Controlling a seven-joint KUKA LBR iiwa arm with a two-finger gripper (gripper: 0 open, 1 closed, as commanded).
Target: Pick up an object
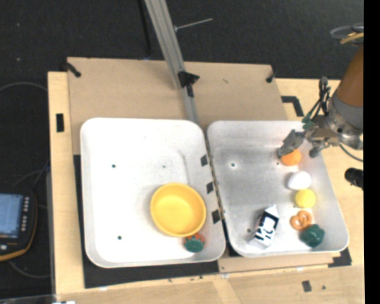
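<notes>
Partly hidden: orange ball (292, 158) under fingers (286, 148)

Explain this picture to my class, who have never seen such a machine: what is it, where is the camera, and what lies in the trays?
One camera looks down at a slant on a bench with two shallow white bins side by side. The machine is a robot arm reaching in from the right; its gripper hangs over the right bin, just above an orange ball. Whether it grips the ball cannot be seen. Below the ball lie a white egg, a yellow ball, an orange pretzel shape, a green lump and a small black-and-white carton. The left bin holds a yellow bowl and a small green-and-orange thing.
</notes>
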